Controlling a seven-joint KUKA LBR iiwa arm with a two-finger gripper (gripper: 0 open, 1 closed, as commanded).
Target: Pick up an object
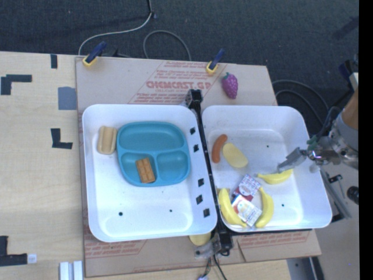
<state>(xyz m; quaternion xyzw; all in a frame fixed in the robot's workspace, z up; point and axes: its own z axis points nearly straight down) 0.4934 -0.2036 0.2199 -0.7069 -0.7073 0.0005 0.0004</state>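
Note:
My gripper [289, 160] reaches in over the right rim of the right bin [291, 121], and its tip sits just above and right of a small yellow banana [275, 177]. Nothing shows held in it. Further left in this bin lie an orange sausage [218, 147] and a pale yellow slice [235, 155]. Near the bin's front, two larger bananas [228, 207] [267, 207] flank a white and red packet [246, 209], with a second packet [249, 186] just behind.
The left bin [140, 220] holds a blue divided plate [169, 139] with a brown cracker [145, 170] on it, and a tan bread piece [106, 140] beside it. Purple grapes [230, 85] lie on the cardboard behind the right bin. Clamps [93, 56] [214, 63] sit at the cardboard's back edge.

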